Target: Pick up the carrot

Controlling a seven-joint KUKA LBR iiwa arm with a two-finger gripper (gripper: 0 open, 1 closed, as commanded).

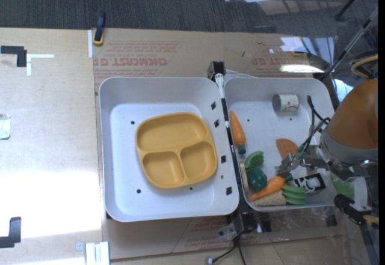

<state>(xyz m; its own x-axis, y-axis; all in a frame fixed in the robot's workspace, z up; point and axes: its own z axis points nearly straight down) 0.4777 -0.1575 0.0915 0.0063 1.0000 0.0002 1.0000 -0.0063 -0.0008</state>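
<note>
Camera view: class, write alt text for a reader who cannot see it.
A grey-and-orange robot arm reaches from the right over the right bin, its gripper above a carrot among toy foods. The left bin holds a yellow divided plate.

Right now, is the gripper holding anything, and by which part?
Cannot be told. The gripper is low in the right bin beside a carrot; no item is visibly between its fingers.

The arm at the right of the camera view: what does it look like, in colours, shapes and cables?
The arm has a rounded orange band, with a grey ring-shaped section below it. Thin dark cables run along its left side, down toward the tool, which is a small part of metal and dark pieces. Below that sits a black block with white markings; I cannot read them.
</note>
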